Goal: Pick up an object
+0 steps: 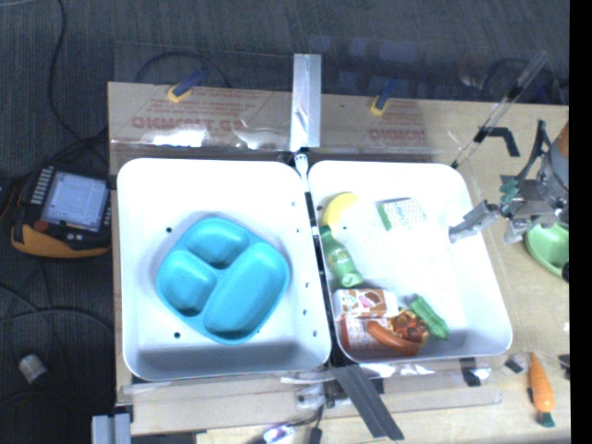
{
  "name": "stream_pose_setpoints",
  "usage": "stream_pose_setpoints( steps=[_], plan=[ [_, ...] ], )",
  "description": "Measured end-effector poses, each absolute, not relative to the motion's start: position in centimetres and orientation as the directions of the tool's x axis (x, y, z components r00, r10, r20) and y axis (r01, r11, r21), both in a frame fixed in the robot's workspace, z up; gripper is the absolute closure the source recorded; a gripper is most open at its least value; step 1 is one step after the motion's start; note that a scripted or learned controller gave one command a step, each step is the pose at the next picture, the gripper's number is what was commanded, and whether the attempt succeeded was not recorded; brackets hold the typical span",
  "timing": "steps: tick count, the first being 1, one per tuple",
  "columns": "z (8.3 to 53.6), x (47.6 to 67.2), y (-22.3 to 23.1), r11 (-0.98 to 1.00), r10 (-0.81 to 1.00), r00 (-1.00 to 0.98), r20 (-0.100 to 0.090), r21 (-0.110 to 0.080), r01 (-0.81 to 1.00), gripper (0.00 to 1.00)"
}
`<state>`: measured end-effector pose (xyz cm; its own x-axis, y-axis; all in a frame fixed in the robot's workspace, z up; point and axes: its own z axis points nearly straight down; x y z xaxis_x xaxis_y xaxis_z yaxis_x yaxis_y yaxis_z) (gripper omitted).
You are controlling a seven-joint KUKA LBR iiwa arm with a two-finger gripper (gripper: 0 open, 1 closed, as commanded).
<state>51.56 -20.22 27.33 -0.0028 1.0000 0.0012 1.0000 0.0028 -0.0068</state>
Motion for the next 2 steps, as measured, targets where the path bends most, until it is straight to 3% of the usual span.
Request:
stream_pose_setpoints(
  steps=[1,2],
  plan=[
    [27.3,51.6,-20.2,0.003,1.000,-0.003,0.001,-0.007,1.000,0.00],
    [21.5,56.4,-13.6,0.077,0.997,-0.077,0.002,-0.007,0.997,0.00]
  ],
)
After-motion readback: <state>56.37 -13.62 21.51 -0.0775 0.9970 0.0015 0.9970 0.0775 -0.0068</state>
